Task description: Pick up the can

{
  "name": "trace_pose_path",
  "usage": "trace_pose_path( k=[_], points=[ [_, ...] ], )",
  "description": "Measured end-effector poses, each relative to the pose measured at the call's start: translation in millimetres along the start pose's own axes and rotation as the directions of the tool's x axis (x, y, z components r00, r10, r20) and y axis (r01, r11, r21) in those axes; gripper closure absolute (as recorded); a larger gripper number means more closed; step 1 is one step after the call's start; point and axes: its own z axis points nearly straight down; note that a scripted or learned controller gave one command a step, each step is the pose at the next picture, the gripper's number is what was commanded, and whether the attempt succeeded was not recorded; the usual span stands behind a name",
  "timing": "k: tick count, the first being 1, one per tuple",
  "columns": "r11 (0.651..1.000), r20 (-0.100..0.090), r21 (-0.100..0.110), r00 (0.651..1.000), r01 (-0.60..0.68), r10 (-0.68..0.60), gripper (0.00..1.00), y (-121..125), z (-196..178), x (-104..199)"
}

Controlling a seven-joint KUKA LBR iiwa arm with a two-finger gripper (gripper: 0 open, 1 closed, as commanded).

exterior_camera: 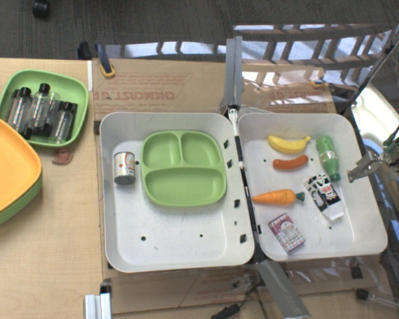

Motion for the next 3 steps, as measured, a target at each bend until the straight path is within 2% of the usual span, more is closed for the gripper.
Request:
trace_pose_path(
  k=[1,2,3],
  points=[
    [1.0,0.0,-0.001,1.0,0.008,-0.008,0.0,49,133,5],
    [1.0,0.0,-0.001,1.0,0.027,-0.027,0.0,68,182,20],
    [0.996,0.0,0.0,0.996,0.09,-0.09,0.0,68,182,43]
  ],
)
